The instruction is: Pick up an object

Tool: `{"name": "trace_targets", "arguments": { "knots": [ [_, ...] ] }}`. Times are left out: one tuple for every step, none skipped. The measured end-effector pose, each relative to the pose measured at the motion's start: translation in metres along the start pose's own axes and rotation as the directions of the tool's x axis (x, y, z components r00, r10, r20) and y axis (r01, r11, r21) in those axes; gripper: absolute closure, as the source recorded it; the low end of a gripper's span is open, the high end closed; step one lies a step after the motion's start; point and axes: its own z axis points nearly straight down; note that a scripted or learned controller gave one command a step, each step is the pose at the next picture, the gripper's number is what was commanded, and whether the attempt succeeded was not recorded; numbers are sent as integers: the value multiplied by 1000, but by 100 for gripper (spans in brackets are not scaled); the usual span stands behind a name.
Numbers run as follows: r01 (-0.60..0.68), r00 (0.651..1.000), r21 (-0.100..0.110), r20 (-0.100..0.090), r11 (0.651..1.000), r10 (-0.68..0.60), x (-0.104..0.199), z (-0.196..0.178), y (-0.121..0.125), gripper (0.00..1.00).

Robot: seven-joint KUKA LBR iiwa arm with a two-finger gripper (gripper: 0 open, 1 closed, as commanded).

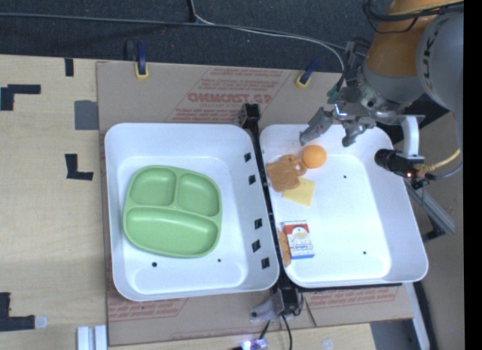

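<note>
The right bin [376, 213] holds an orange ball [315, 156] near its far edge, a brown bread-like piece [283, 174] touching it on the left, a yellow wedge [300, 192] just below, and a small red and white box [299, 240] near the left wall. My gripper [332, 133] hangs above the bin's far edge, a little up and right of the orange ball. Its two fingers are spread apart with nothing between them.
In the left bin [120, 141] lies a green divided plate [172, 210]. A black divider [257, 190] runs between the bins. The arm's grey and orange body [407, 47] fills the upper right. Cables cross the dark cloth at the back.
</note>
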Motion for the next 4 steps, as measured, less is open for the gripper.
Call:
{"name": "trace_targets", "arguments": {
  "knots": [
    [3, 1000, -13, 1, 1000, -3, 0, -8, 2, 0],
    [2, 1000, -7, 2, 1000, -2, -7, 52, 4, 0],
    [2, 1000, -8, 2, 1000, -2, -6, 116, 2, 0],
    [2, 1000, -14, 1, 1000, -2, -5, 156, 3, 0]
  ]
}}
